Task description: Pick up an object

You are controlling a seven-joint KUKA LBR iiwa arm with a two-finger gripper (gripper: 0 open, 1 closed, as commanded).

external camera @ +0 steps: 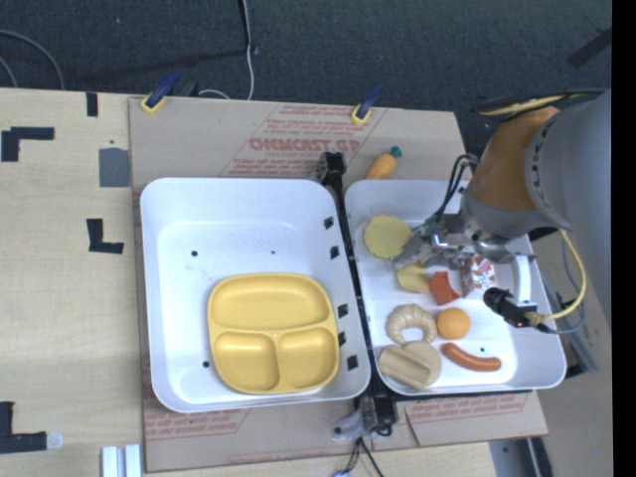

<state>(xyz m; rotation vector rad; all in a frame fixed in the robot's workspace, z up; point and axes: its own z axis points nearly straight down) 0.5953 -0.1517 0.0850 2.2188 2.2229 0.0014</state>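
Looking down at a slant, the camera takes in a pale wooden desk (60, 296) with black tape marks, backed by dark carpet crossed by thin cables. A brown cardboard sheet (288, 142) covers the desk beneath the bins, held at its far edge by two clamps with blue and yellow parts. Red printing on the cardboard is partly readable; it runs upside down to this view and I cannot make out the words with confidence.

Left bin (179, 227): holds a yellow divided tray (273, 331) near its front.

Right bin (532, 371): holds toy foods. A pale yellow disc (387, 236) lies toward the back, a yellow wedge (411, 279) and a red piece (443, 287) near the middle, then a croissant (409, 320), an orange ball (453, 323), a bread roll (409, 365) and a sausage (471, 358) toward the front. An orange carrot-like piece (382, 165) lies outside on the cardboard, just behind this bin.

The gripper (442, 251) is low over the middle of the right bin, close above the wedge and red piece. Its fingers are cluttered by wiring and the grey arm; whether it is released or clenched cannot be told, and no object is seen held.

The arm is cut off at the frame's right.
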